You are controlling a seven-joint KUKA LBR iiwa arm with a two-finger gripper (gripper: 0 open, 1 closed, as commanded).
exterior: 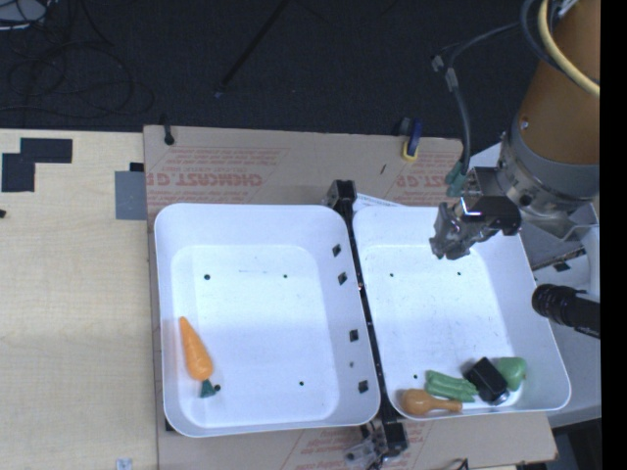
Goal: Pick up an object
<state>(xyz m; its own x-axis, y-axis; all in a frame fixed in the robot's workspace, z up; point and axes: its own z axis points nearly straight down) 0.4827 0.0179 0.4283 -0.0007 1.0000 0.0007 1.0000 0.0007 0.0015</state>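
Tool point(453, 241) poised over the right bin's point(549, 306) far side; jaw state cannot be told, nothing seen held. Candidates clustered at the near edge: one yellow gourd-like piece point(428, 402), one green pod point(452, 387), one black block point(487, 379), one green lump point(510, 369). One carrot point(195, 350) in the left bin point(162, 262). Risk judged: crowding and the bin wall could spoil a grasp.

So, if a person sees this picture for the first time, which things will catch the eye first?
Probably the big arm with its orange band, coming in from the right, its pincer hanging over the far part of the right bin. Next, the orange carrot lying alone near the left bin's near-left corner. Then the cluster in the right bin's near corner: green pieces, a black object and an orange piece.
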